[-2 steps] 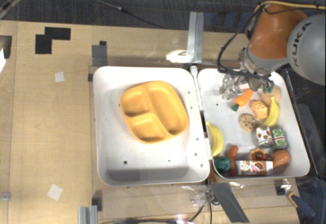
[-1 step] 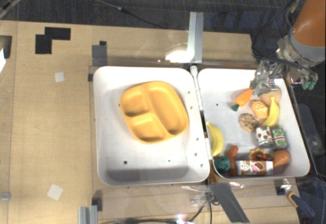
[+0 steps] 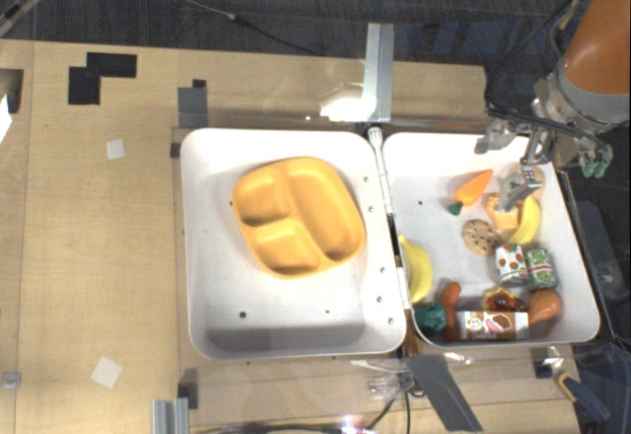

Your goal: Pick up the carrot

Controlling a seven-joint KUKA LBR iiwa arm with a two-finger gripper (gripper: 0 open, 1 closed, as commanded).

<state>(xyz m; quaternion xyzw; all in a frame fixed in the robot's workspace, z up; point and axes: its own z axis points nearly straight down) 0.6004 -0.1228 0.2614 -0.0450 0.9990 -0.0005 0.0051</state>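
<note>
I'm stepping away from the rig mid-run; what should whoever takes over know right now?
Gripper: low in the right white bin, over the toy food near a yellow banana; finger state unclear.
Small orange carrot with green tip: lies on the bin floor just left of the gripper, apart from it.
Left white bin holds a yellow divided plate.
Done: approach only. Left: grasp the carrot and lift it.
</note>
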